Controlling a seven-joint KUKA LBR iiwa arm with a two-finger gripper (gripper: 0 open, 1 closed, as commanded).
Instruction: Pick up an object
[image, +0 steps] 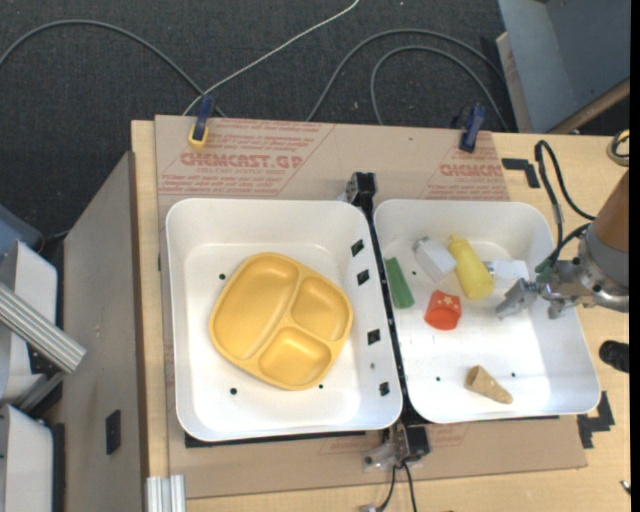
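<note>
The right bin (560, 385) holds a yellow bottle-shaped object (470, 267), a red piece (443, 310), a green bar (399, 282), a grey-white block (434, 258), a white piece (507, 271) and a tan wedge (488, 384). My gripper (533, 301) hangs over the right side of that bin, just right of the yellow object and beside the white piece. Its fingers are spread open with nothing between them.
The left bin (190, 300) holds a yellow divided plate (280, 320). A black divider rail (375, 300) runs between the bins. Cables (553, 185) trail across the bench at the right, near the arm.
</note>
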